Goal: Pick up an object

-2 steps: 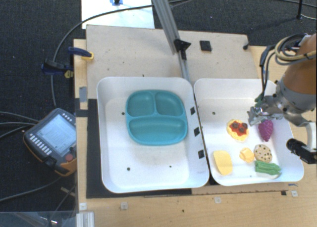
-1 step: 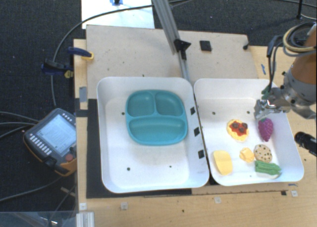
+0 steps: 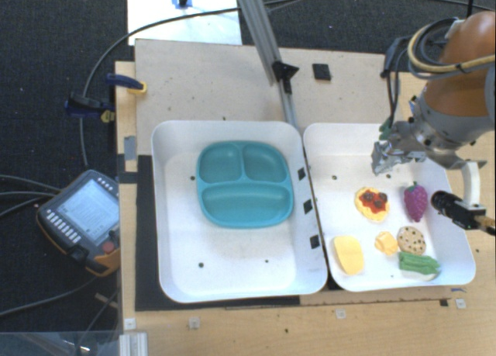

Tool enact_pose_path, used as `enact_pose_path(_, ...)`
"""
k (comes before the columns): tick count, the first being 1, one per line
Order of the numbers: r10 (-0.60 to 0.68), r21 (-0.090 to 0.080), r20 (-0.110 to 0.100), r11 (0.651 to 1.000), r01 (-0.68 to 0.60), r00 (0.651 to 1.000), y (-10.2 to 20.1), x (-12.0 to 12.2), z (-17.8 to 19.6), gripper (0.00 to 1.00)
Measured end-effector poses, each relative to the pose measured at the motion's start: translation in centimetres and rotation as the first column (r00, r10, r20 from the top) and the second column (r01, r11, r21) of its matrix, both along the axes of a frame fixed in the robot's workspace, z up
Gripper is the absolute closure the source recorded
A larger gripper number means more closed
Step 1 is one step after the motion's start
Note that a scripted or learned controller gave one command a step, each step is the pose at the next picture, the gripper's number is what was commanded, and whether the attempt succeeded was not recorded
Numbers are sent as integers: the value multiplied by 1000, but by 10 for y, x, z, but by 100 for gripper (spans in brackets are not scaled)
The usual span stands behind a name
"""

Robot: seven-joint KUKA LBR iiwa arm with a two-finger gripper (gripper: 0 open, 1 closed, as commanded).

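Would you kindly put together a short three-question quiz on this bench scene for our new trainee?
1. True or false: the teal divided plate lies in the left bin.
2. Which item lies nearest the end effector?
A. green vegetable
B. pizza piece
C. yellow block
3. Fill in: the purple grapes lie in the ____ bin.

Key: 1 true; 2 B; 3 right.
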State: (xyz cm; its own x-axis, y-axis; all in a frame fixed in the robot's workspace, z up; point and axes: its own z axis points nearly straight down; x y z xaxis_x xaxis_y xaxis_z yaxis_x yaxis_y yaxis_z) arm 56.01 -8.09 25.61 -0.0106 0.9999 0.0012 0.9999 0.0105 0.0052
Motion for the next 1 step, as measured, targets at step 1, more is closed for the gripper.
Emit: enact_pose_path(1, -1, 0, 0, 1000, 1, 1000, 41, 24, 0, 100)
